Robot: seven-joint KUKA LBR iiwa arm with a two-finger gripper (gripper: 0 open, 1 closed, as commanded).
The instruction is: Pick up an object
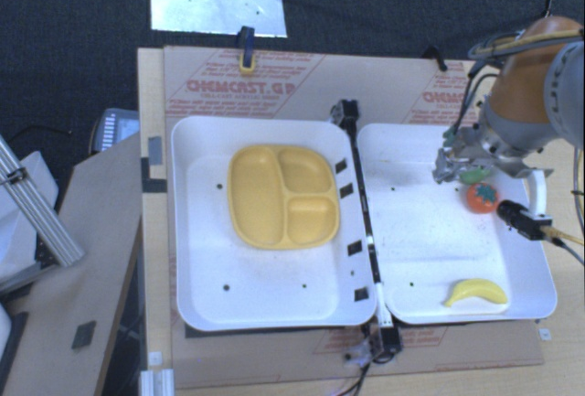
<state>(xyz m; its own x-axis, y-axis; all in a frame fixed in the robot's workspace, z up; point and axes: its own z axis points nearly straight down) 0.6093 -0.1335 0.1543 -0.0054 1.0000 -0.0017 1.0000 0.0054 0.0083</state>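
My claw (454, 165) hung low over the right white bin (430, 284), beside the small orange-red fruit (482, 198); its opening I couldn't tell.

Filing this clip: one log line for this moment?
gripper: over right bin, beside orange toy | banana: near edge | yellow tray: left bin
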